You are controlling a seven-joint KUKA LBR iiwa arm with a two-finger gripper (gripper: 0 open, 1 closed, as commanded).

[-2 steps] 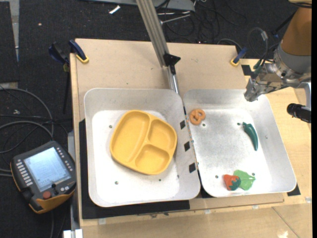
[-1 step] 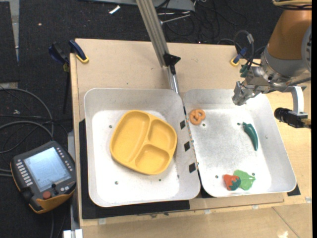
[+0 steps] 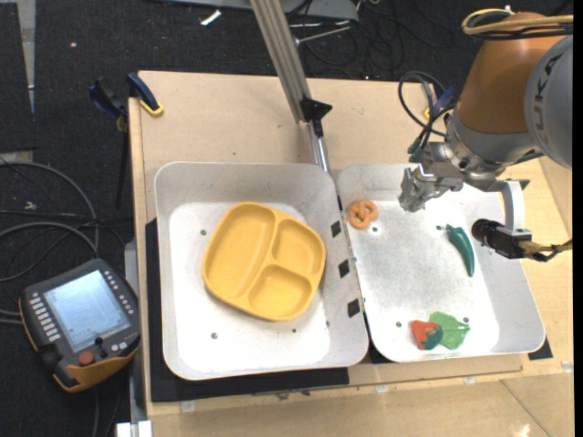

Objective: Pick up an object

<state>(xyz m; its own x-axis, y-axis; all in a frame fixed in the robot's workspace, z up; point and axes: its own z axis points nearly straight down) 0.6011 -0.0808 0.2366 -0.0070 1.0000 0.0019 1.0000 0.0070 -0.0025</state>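
Green pepper (image 3: 462, 248) lengthwise along right bin's (image 3: 401, 335) depth, stem far

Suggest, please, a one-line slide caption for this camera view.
Gripper hovers over the right bin near an orange pretzel; a yellow divided plate fills the left bin.

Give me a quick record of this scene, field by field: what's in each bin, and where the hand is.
left bin: yellow divided plate, three compartments
right bin: orange pretzel-shaped toy near its upper left corner; green pepper toward the right; red and green toy near the front edge
hand: over the right bin's upper part, right of the pretzel-shaped toy, nothing visibly held
bench, outside bins: grey pendant at far left
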